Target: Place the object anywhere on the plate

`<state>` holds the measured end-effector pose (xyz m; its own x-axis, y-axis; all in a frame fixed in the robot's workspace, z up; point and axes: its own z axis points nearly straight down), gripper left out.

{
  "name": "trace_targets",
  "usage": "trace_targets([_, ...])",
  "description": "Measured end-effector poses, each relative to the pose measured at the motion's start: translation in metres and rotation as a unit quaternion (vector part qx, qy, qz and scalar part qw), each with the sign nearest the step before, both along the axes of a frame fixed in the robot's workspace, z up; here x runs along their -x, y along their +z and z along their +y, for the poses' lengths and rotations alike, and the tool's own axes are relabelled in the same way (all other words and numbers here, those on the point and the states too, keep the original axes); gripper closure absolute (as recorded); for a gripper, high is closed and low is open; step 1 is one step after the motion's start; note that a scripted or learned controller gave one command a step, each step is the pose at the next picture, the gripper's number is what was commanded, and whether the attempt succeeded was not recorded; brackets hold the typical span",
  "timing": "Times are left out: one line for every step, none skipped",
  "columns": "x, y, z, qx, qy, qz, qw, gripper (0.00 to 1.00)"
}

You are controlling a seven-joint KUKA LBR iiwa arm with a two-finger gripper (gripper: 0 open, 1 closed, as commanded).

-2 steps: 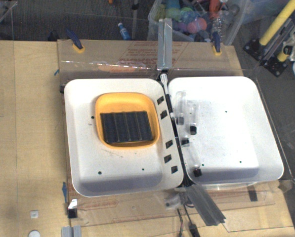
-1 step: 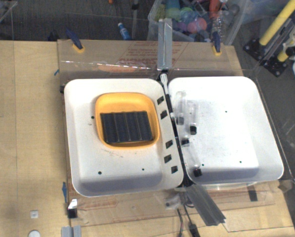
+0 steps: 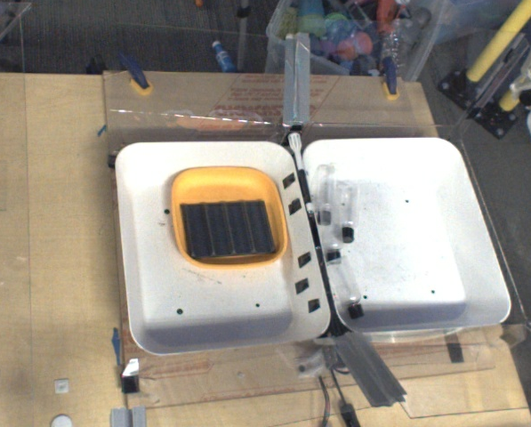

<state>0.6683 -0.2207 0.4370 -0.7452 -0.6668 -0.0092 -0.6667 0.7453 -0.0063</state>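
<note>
1. Lying flat on the plate [image 3: 225,178] is a dark ribbed block [image 3: 228,229]. It sits a little toward the plate's near rim, with orange showing all round it.
2. Its long axis runs left to right, about parallel to the near edge of the left bin [image 3: 149,283]. The ribs cross it from front to back.
3. The plate itself sits near the middle of the left bin, slightly toward the far edge and the divider [image 3: 309,238].
4. If the block is the object meant, I'd judge the placing already done, since nothing of it hangs over the rim.
5. Just across the divider, hard against the left edge of the right bin [image 3: 425,238], there is a clear thing [image 3: 333,201] with a few dark spots. It is too faint for me to say what it is, and it could be the object instead.
6. The relation that matters is that the arm reaches in from the right, so the plate lies leftward across the divider. The clear thing would be the nearer of the two, and a carry from it to the plate would be a short hop over the divider.
7. As for the gripper, I cannot tell how far open it is or whether it has hold of anything.
</note>
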Motion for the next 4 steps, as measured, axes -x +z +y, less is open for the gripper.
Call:
trace_targets([0.0001,-0.0005,-0.0001,0.0013,0.203,0.000,0.9791,1.00])
trace_targets([0.0001,-0.0006,-0.0001,0.0021,0.289,0.000,0.9574,1.00])
trace_targets([0.0000,-0.0006,0.0003,0.0027,0.349,0.000,0.9370,1.00])
trace_targets([0.0002,-0.0013,0.0001,0.0036,0.508,0.000,0.8613,1.00])
